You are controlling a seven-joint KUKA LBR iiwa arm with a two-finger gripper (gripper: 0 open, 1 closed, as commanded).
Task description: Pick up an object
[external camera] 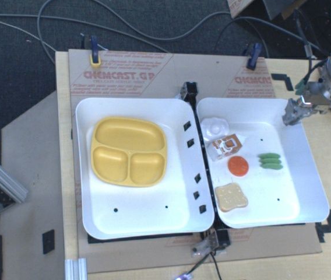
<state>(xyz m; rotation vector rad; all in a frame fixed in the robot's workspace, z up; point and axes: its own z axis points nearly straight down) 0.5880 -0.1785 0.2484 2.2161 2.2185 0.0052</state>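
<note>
The grey arm is seen at the right edge of the frame, its gripper (292,113) poised over the upper right rim of the right white bin (305,174). Whether anything is grasped cannot be told. A round red piece (238,166), green pods (270,161) and a tan bread slice (231,196) lie inside that bin. A yellow divided plastic tray (129,151) sits in the left white bin (95,214).

Bright, even overhead light (soft shadows), slightly grainy, mild glare on bins (177,214).
</note>
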